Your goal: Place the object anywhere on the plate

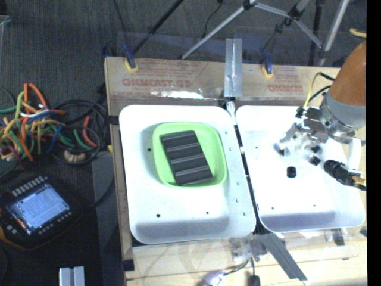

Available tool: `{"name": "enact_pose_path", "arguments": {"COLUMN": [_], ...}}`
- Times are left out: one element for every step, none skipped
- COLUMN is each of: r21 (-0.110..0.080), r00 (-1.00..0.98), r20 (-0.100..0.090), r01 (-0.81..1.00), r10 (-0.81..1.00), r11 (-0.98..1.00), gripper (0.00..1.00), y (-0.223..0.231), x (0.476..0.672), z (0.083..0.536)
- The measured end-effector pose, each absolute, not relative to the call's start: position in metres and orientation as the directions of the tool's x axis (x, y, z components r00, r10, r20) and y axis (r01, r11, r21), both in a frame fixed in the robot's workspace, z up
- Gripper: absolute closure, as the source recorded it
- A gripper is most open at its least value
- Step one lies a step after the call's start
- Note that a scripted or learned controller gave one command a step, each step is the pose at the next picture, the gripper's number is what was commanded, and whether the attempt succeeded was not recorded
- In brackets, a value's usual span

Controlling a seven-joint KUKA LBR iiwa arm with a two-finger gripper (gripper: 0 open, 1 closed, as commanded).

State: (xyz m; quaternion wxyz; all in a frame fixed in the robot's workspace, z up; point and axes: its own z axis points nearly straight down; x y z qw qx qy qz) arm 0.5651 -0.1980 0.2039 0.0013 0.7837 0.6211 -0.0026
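A dark ribbed object [186, 158] lies on the green plate [218, 140] in the left bin [134, 177]. The gripper [297, 137] hovers over the right bin's [268, 213] far edge, its grip impossible to judge. Any further sweep across could knock the object off.

Setting: you face a robotics lab | Evidence: clamped plywood bench [178, 79], tripod legs [262, 5], loose coloured cables [36, 124], teach pendant [36, 210] on carpet.

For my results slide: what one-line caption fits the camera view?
Dark ridged block lies on the green plate in the left bin; the gripper hovers over the right bin.
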Motion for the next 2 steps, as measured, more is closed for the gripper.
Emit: {"name": "enact_pose_path", "arguments": {"r21": [-0.001, 0.002], "r00": [0.228, 0.360], "r20": [-0.005, -0.004], "r01": [0.974, 0.933], "r10": [0.974, 0.933], "r11": [-0.228, -0.360], "gripper": [0.00, 0.00], "y": [-0.198, -0.213], "x": [0.565, 0.540], "z": [0.204, 0.323]}}
